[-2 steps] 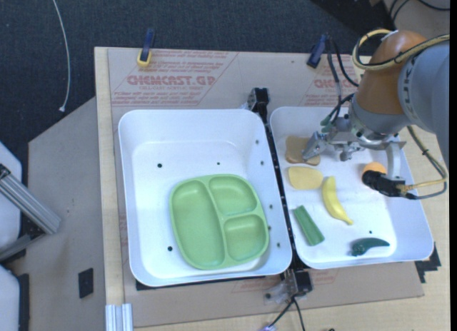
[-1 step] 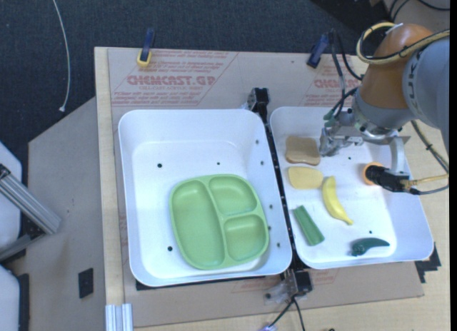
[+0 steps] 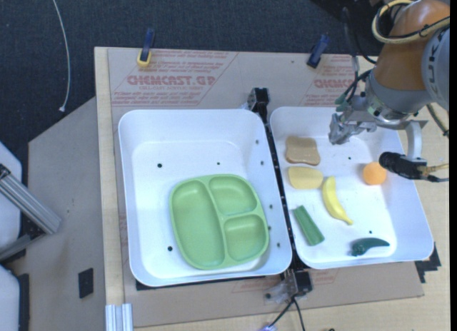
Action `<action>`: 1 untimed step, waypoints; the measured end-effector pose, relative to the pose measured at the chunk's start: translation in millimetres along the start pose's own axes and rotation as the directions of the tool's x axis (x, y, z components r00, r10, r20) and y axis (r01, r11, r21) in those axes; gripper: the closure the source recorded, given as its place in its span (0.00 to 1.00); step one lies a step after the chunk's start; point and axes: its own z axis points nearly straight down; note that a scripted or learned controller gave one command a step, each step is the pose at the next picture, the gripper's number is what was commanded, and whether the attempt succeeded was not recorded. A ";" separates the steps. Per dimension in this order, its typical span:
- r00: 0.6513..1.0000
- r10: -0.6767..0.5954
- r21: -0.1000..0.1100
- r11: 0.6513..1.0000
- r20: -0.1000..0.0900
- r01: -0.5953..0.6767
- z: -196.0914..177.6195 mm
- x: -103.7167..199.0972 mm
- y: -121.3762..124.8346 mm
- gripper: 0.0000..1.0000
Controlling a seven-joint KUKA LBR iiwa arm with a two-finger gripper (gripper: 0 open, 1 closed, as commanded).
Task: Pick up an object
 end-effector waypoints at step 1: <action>1.000 0.000 -0.004 1.000 0.001 0.000 -49.9 -0.2 1.7 1.00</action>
